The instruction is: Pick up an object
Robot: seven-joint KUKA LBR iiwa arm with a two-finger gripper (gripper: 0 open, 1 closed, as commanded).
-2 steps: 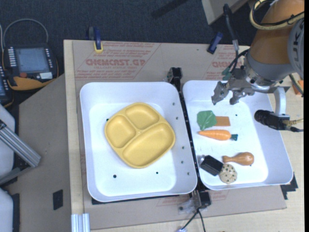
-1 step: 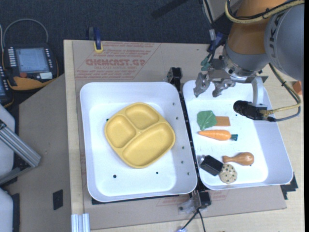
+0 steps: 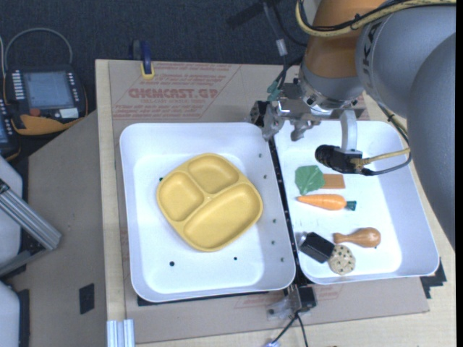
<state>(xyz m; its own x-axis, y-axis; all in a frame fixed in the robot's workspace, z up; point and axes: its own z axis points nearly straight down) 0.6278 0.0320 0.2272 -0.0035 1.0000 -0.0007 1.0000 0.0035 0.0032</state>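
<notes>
While the pincer hangs over the right bin's far edge, its state not something I can tell, the carrot lies mid-bin beside a green piece, so it should descend centered across the carrot's narrow width, clear of the neighbors.

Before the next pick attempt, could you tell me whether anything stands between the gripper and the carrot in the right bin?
Nothing visible blocks it. The gripper hangs over the right bin's far end; the carrot lies uncovered nearer the camera, with the green leaf piece just beside it.
</notes>
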